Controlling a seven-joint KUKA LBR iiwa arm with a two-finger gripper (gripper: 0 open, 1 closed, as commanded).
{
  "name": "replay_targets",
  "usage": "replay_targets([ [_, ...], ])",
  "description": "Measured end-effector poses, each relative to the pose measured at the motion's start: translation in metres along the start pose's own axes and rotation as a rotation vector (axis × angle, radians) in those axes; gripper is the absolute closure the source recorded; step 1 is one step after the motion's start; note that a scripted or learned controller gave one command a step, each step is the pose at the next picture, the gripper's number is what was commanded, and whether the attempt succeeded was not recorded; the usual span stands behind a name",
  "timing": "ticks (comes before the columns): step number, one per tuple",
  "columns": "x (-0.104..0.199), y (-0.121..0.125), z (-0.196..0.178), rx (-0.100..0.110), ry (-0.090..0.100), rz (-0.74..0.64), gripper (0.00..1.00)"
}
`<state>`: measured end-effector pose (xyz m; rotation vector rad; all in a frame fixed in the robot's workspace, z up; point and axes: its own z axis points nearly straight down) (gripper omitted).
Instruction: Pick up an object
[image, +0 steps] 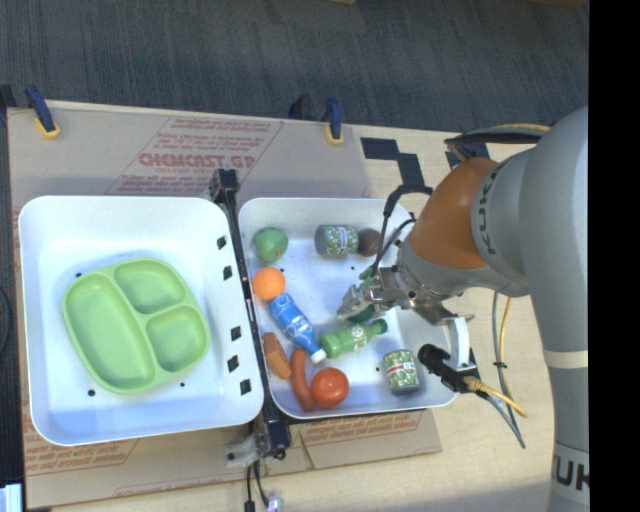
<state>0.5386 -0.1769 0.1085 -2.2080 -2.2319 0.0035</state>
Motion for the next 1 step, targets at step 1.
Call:
replay_targets([
  [1, 0.0671, 0.0728, -0.0473, -0.002, 0.002, 0.004, 1.0],
])
